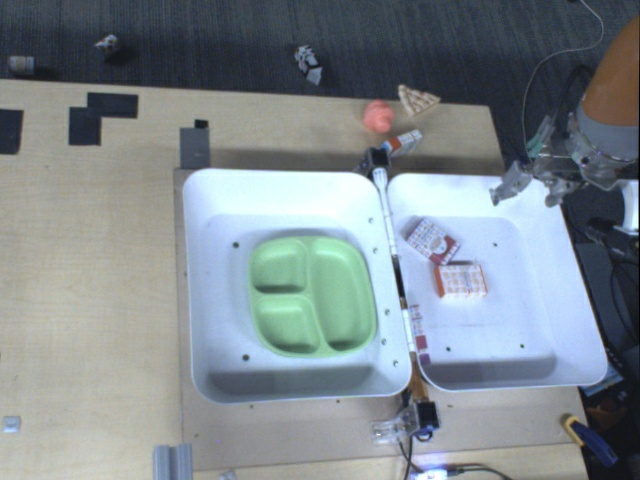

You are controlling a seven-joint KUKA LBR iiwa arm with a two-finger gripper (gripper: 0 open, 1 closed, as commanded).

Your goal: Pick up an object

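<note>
We note the gripper [528, 183] at the far right corner of the right bin [560, 268], hanging off the grey arm with its orange band [614, 78]. Two fingers show, one at the bin's rim [505, 188] and one further right, well apart from each other: jaws wide, nothing between them, nothing touched that we can make out.

In the right bin we see two small red-and-white boxes. One box [429, 238] lies tilted near the bin's left wall; the second box [461, 280] lies just beside it, toward the near side, seemingly touching at a corner. Both lie well apart from the gripper.

Left bin [205, 268] holds a green divided tray [312, 295] with three compartments, sitting flat at the middle.

On the bench [90, 298] behind the bins: a pink ball [378, 117], a wedge-shaped item [418, 99] just right of it, and a small tube-like item [404, 144] close to the seam between bins. Dark patches mark the bench at far left.
</note>
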